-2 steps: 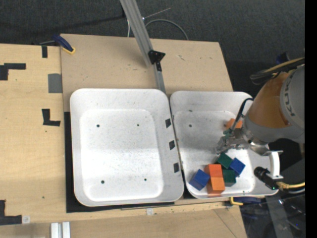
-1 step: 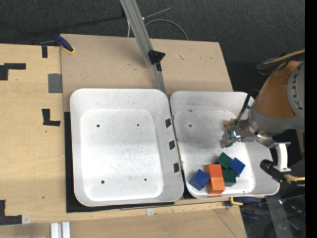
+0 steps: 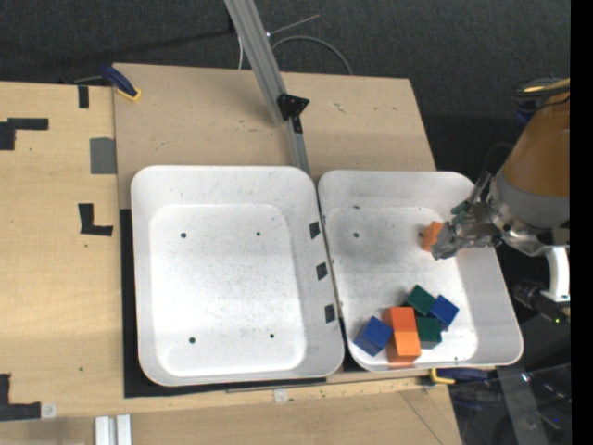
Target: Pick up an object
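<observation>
Your gripper (image 3: 451, 241) sits at the orange block (image 3: 432, 236) near the right bin's (image 3: 389, 188) right wall; I cannot tell its grip. Next, lift and check.

The arm (image 3: 542, 170) reaches in from the right, its orange band above the wrist, and the gripper (image 3: 451, 241) is lowered, pointing left and down.
</observation>
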You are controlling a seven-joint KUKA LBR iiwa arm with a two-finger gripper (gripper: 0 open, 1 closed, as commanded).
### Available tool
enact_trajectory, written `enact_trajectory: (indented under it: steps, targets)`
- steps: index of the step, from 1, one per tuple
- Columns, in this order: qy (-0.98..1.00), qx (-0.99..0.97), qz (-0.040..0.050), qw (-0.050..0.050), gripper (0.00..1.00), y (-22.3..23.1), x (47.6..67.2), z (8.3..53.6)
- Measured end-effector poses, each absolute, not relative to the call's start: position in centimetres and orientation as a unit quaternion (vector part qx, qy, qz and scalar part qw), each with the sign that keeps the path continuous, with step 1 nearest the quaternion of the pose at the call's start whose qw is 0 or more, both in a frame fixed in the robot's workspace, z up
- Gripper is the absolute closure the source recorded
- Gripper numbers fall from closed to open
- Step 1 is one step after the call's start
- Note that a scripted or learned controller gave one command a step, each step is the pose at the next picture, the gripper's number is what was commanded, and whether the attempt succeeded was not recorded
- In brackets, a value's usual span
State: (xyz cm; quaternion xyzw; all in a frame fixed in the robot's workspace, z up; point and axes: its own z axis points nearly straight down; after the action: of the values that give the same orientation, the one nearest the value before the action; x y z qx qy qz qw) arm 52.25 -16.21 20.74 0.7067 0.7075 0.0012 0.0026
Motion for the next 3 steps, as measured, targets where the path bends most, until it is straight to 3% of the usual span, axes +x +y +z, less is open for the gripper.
enact_trajectory:
  steps: [1,3]
  targets:
    - [0.707,0.707,-0.0002,0.0,1.0,-16.2,52.3,20.9]
    - [0.71,0.704,0.0005,-0.001,1.0,-5.7,55.8,20.7]
